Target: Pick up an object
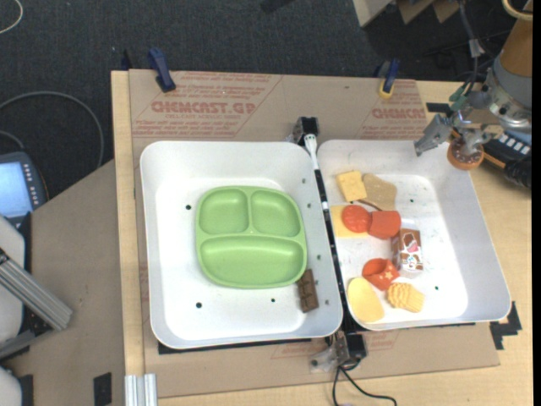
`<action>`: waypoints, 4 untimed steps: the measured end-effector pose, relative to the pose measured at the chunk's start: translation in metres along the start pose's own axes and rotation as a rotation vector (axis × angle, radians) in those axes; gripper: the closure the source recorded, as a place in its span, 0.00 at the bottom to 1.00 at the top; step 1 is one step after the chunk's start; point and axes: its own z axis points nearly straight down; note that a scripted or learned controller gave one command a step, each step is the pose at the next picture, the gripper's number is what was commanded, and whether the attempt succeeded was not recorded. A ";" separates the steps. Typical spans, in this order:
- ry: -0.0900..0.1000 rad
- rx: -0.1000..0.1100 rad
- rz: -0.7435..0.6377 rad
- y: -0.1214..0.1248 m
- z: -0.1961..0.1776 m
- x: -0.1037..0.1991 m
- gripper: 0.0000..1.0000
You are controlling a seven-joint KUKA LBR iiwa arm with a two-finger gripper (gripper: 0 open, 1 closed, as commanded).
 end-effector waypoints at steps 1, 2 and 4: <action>0.004 0.008 -0.003 -0.039 0.055 0.060 0.00; -0.002 -0.006 -0.001 -0.057 0.139 0.058 0.00; -0.006 -0.010 -0.002 -0.073 0.149 0.043 0.00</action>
